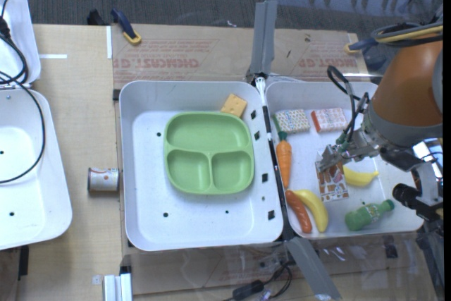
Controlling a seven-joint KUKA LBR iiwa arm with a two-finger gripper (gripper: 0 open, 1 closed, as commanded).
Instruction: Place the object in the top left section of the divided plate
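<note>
**One green plate waits while the arm works the right bin**

One divided green plate sits in the left bin, and we judge no task item lies on it yet. A cracker rests just beyond its far rim. In the right bin, our gripper hangs low over a small printed packet; we cannot tell its finger state. Nearby lie a carrot, a banana and a green bottle. We judge picking is underway; next comes lifting and carrying left.
</note>
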